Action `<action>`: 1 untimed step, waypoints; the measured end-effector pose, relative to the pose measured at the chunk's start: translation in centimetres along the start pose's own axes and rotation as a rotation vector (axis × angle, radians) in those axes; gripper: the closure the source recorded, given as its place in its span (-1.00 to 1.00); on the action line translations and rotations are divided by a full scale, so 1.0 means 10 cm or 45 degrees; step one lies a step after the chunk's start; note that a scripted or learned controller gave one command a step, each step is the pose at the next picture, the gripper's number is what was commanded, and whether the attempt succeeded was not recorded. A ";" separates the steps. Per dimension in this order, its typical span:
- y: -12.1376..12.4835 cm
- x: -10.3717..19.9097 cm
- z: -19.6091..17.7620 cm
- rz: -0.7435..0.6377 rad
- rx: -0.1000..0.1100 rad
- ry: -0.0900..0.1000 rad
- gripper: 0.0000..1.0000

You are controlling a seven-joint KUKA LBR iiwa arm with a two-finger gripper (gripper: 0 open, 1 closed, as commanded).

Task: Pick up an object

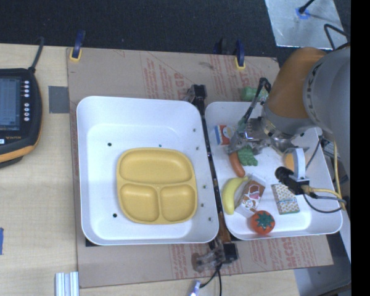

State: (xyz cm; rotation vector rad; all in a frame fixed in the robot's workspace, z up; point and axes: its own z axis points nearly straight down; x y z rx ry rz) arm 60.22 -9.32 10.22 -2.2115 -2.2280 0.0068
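Two white bins: L bin (92, 165) w/ yellow divided tray (156, 185); R bin (320, 227) w/ tomato (263, 222), banana (231, 194), snack pack (252, 195), small box (285, 198), orange sausage-like item (236, 163). Farther back, gripper (245, 142) is low over green toy (248, 157), just above it; finger opening and any grasp can't be told. Grey arm (324, 91) w/ orange band enters from R.

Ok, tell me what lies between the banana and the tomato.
In the camera view, a small red-and-white packet lies between the banana and the tomato, in the right bin.
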 end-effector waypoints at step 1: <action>-0.56 0.50 -0.90 0.002 -0.002 0.002 1.00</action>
